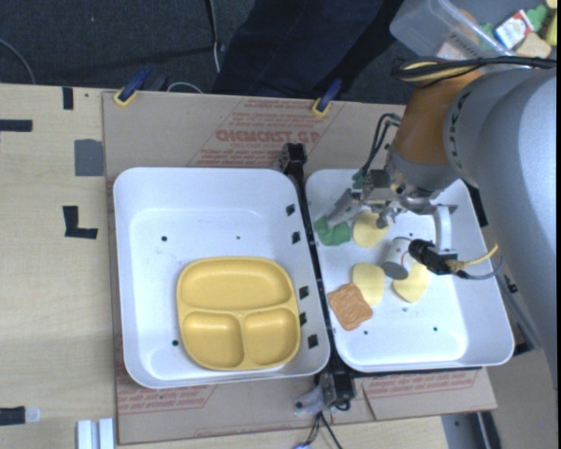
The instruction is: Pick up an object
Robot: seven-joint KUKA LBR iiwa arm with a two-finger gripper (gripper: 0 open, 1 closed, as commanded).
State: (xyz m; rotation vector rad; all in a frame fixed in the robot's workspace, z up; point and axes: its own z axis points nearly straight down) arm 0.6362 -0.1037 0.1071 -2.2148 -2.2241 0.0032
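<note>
In the right bin (pixel 467 344) lie several small items. A green piece (pixel 334 233) sits by the bin's left wall, with a pale yellow piece (pixel 368 232) next to it. Nearer the front are two more yellow pieces (pixel 366 284) (pixel 412 288) and an orange-brown piece (pixel 350 306). My gripper (pixel 375 210) hangs low over the back of this bin, right above the green piece and the pale yellow piece. Nothing shows as held. The arm's grey body and orange band (pixel 428 120) cover the bin's back right part.
The left bin (pixel 150 213) holds a yellow divided plate (pixel 237 311) toward its front. A black divider (pixel 304 241) runs between the bins. A clear tub of items (pixel 477 12) stands behind the arm at the top right. A black part with a yellow cable (pixel 432 254) sticks out near the wrist.
</note>
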